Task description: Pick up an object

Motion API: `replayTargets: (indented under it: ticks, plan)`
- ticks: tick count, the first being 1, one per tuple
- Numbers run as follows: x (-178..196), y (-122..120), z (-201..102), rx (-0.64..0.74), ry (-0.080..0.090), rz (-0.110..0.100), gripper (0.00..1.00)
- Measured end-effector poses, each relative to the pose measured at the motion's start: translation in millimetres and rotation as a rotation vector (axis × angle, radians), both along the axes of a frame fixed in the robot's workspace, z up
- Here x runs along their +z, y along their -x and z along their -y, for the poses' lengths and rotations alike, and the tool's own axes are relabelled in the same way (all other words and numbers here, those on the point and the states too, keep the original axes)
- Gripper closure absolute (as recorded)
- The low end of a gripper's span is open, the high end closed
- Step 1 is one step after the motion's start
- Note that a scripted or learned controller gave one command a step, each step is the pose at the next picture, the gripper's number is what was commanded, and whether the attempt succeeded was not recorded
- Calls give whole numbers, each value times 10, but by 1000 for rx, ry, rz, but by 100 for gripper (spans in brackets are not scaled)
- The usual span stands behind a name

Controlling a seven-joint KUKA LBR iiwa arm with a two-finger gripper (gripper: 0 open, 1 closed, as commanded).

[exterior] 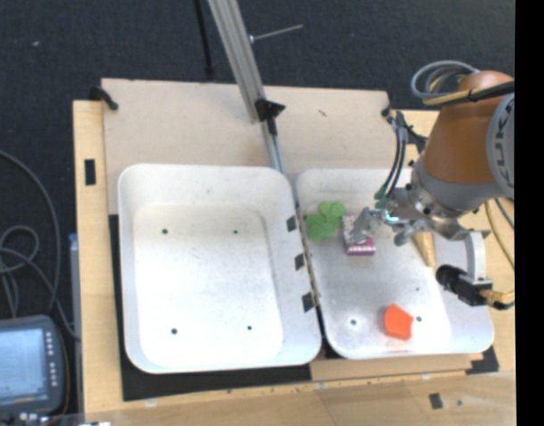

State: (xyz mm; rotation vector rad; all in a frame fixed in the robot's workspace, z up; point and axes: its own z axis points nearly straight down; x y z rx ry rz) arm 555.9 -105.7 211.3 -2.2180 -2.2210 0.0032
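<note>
Reaching in from the right, the arm has its gripper low over the far part of the right bin, at a small pink-and-white object that lies on the bin floor. The grey fingers seem to stand on or just around the top of that object, but the view from above is too coarse to settle whether they are spread or pressed together — that cannot be told here, and nothing shows the object lifted off the floor.

As a judgement, the task is at the grasp itself: the approach looks done, the closing and the lift are left. No object is yet clearly held.

The pink-and-white object sits directly under the fingertips, touching or nearly touching them, towards the bin's left wall. Just beside it on the left lies a green object, close enough that the fingers could nudge it on closing. An orange object rests well apart, near the front edge of the same bin, out of the gripper's way.

The left bin plays no part in this step. If the fingers sit off centre on the small object, it may well slip out when the arm rises — a risk, not a thing seen.
</note>
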Motion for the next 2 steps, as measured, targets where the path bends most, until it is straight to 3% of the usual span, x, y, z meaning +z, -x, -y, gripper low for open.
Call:
replayTargets:
  ticks: [1, 2]
  plan:
    - [24, -10, 3, -2, 1, 6, 0]
    - [-559, -90, 20, -4, 2, -1, 0]
